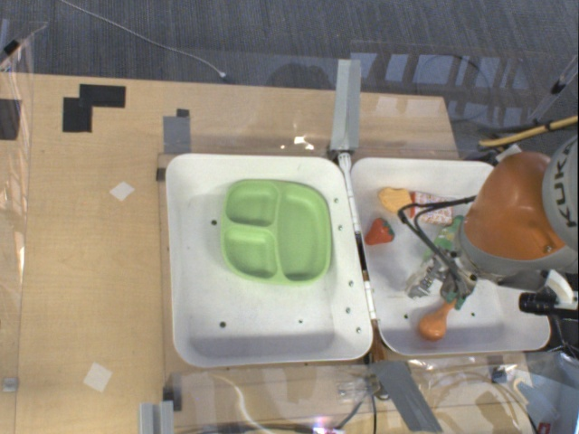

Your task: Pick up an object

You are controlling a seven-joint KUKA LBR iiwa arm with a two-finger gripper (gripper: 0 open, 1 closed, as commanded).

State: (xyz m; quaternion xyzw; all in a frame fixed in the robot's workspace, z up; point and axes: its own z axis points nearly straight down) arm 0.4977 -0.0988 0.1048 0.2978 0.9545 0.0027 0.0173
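Orange toy drumstick (435, 321) lies in the right bin (507, 337), just beside the lowered gripper (441, 283). Whether the fingers are clenched cannot be told. Reaching seems underway; next, closing squarely around it.

Robotics lab setup, not a home. A plywood worktop (81, 242) carried two shallow white bins (262, 351) held by metal brackets (344, 107), with black tape marks (90, 105) on the wood. A clear acrylic guard (18, 152) stood at the left edge. Loose cables (136, 34) ran over grey carpet (271, 16). An industrial arm (525, 215) with an orange band reached in. Toy food (380, 231) and a green divided plate (276, 231) served as test props.
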